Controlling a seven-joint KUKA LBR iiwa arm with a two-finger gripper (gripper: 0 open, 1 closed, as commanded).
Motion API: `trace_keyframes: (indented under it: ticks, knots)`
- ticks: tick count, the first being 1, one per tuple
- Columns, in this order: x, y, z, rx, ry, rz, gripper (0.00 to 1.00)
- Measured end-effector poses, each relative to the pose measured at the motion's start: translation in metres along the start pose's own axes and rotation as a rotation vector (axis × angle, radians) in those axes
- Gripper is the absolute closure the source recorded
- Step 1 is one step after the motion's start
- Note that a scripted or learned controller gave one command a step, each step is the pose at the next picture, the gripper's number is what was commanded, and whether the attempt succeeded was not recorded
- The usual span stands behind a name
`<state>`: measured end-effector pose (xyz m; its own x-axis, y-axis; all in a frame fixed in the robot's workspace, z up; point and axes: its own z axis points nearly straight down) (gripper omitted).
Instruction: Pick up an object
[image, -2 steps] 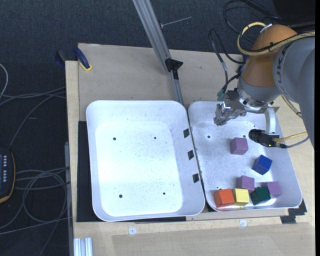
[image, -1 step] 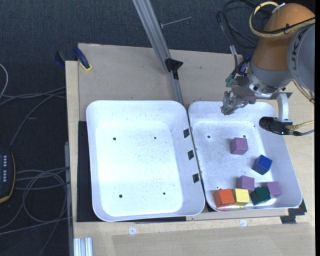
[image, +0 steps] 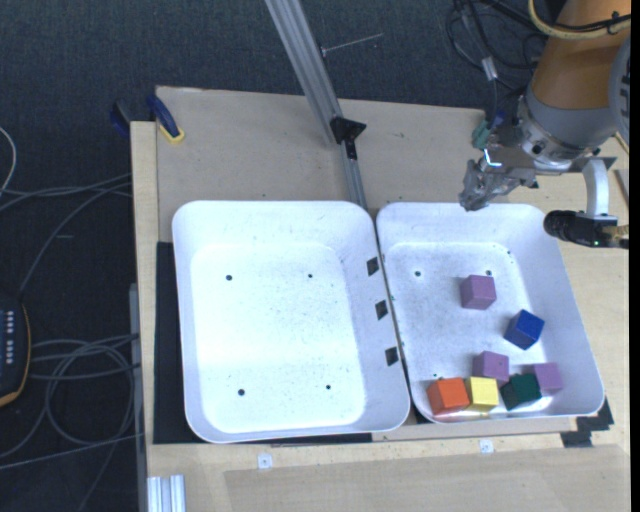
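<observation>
Gripper (image: 484, 188): you see it above the right bin's (image: 580, 330) far edge; whether it's closed or not, you cannot tell.
Blocks: seven in that bin, most crowding its near edge, the orange block (image: 450, 394) included.

Seven small blocks are lying in the right bin (image: 560, 290), none of them lifted. A purple cube (image: 478, 291) is sitting alone near the bin's middle, and a blue cube (image: 524, 329) is resting turned at an angle closer to the right wall. Along the near edge an orange block (image: 449, 395), a yellow block (image: 483, 392) and a dark green block (image: 520, 391) are lining up side by side, with a purple block (image: 491, 364) just behind them and a pale purple block (image: 547, 376) sitting at the right end
</observation>
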<state>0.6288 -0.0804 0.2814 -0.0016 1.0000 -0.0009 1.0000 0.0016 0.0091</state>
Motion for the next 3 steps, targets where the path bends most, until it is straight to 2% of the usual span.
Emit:
trace_keyframes:
  ticks: [1,3]
  knots:
    - [0.042,-0.030,-0.002,0.010,0.003,-0.003,1.00]
    - [0.137,-0.102,0.035,0.015,0.004,-0.004,1.00]
